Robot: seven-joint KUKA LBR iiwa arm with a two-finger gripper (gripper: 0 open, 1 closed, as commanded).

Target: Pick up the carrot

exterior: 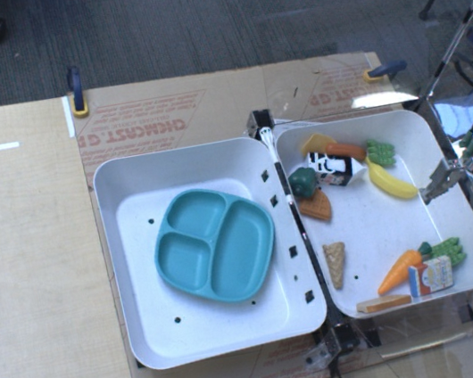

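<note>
A thin grey two-finger gripper (430,191) hangs at the right rim of the right-hand shallow white bin (426,236), reaching in from the frame's right; whether it is clenched or released cannot be told, and nothing shows between its tips. The orange plastic carrot with a green leafy top (402,268) lies below and slightly left of the gripper, well apart from it, tilted with its point toward the lower left. Just beside the carrot's leafy end, below the gripper, stands a small white and red carton (433,276), with a flat tan wooden block (384,303) along the bin's near wall. Immediately left of the gripper lies a yellow toy banana (392,182). Farther left sits a beige cone-shaped wedge (337,263). Far left of the gripper, the second white bin (134,274) holds a teal three-compartment plastic plate (215,244).
</note>
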